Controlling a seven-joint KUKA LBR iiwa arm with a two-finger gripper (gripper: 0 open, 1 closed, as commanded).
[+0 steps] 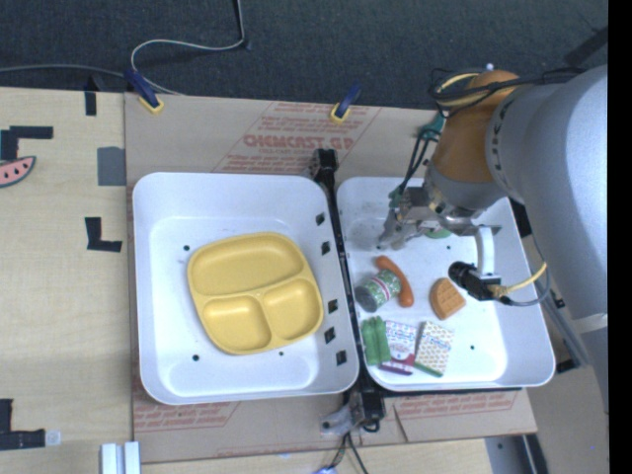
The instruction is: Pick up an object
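We had the gripper [397, 231] hovering just up-right of the orange sausage [391, 269], which ran diagonally; fingers' state, honestly, couldn't tell.

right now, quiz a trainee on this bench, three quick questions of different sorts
1. True or false: the yellow divided plate lies in the same bin as the orange sausage.
2. Which item lies nearest the hand? A: the bread piece B: the sausage C: the green item
3. Fill the gap: the small can lies just ___ the sausage in the picture.

Key: 1 false, the plate is in the left bin and the sausage in the right bin. 2 B. 3 below.
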